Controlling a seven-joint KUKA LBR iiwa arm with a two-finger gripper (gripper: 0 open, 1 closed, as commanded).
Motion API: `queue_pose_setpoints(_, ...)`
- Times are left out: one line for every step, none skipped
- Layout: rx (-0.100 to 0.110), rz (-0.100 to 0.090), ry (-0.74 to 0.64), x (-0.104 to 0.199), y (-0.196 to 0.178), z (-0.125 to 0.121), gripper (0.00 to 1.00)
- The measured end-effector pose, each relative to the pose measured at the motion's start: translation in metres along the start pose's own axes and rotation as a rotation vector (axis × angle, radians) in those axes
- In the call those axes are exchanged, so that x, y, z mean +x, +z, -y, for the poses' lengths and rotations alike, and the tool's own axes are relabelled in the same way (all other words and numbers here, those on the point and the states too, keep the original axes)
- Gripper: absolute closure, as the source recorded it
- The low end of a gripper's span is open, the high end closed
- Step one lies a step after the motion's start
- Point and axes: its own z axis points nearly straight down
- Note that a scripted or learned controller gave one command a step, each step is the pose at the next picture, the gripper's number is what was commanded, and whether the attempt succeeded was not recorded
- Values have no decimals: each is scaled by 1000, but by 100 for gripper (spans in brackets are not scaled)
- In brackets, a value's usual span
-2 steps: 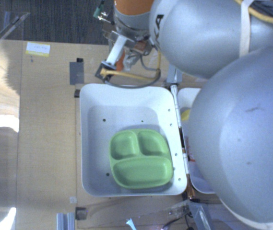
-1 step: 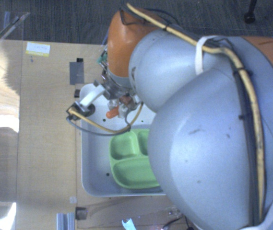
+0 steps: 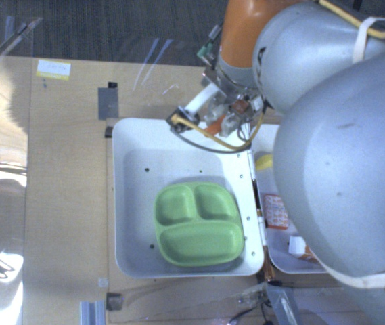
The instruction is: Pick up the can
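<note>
My gripper [image 3: 214, 119] hangs over the far edge of the left bin [image 3: 128, 181], near the wall between the two bins, with cables looped around it. The grey arm covers most of the right bin [image 3: 281, 266]. In the visible strip of that bin lies a red-and-white labelled item [image 3: 275, 212] that may be the can; I cannot tell for sure. Nothing shows in the gripper's grasp.
A green divided plate [image 3: 197, 224] lies in the near half of the left bin. The right bin's visible strip also holds a yellow object [image 3: 264, 161] and a small white-and-orange item [image 3: 297, 247]. Bare bench extends to the left.
</note>
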Motion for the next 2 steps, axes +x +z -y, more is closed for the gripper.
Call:
queue_pose_setpoints(1,-2,386,24,30,53,100)
queue_pose_setpoints(-1,1,-17,22,-34,18,100)
